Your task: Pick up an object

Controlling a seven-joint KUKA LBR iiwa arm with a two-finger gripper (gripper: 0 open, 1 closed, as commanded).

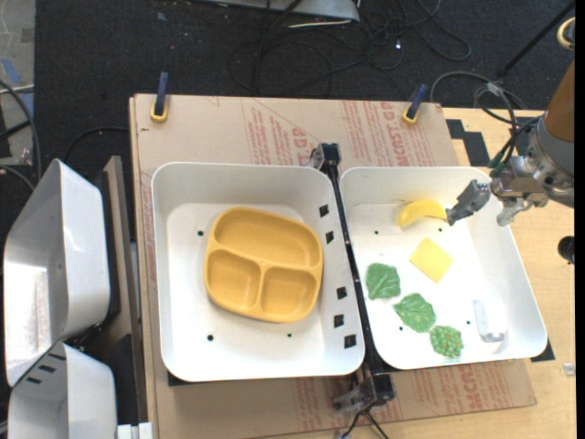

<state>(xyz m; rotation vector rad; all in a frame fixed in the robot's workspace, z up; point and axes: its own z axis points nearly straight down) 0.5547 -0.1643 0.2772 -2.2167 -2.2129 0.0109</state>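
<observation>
Counts, referenced to the yellow tray (263,263):
- white bins: 2. The left bin (174,245) holds the tray, the right bin (521,282) sits just right of it.
- divided yellow tray: 1, three compartments.
- right of the tray, all in the right bin: 1 yellow banana (420,212), 1 yellow block (431,260), 3 green leafy pieces ( (383,281), (416,311), (446,341)), 1 small pale item (485,322), kind unclear.
</observation>
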